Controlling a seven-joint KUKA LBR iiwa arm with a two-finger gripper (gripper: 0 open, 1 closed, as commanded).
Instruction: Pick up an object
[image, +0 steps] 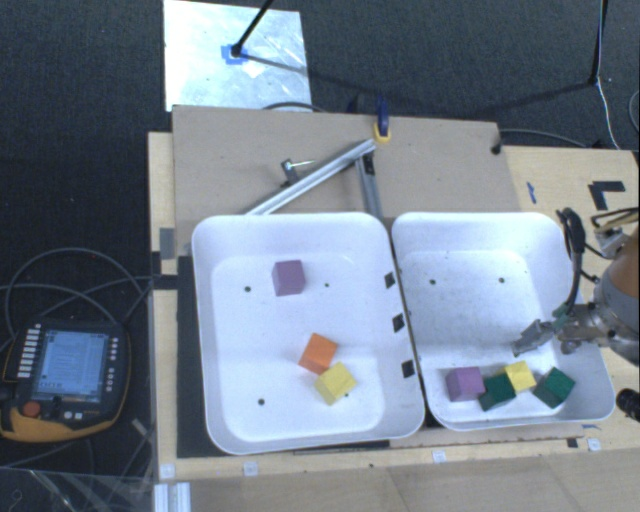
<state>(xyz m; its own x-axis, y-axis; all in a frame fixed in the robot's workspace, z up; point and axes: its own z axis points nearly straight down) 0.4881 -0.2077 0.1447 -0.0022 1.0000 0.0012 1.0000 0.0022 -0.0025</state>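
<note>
Most of the arm (622, 290) is cut off by the right edge, so just a bit of the wrist gets seen. The gripper (540, 335) is blurred and pretty small over the right bin (478, 235), so its finger state can't really be made out. The handheld screen (68, 362) at the left is too small to be read.

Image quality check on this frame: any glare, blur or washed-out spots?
Camera view: soft overall; the silver sheet at the top glares; the white bins run near overexposed, blocks casting faint shadows; the gripper at the right edge looks smeared, fingers unclear.
</note>
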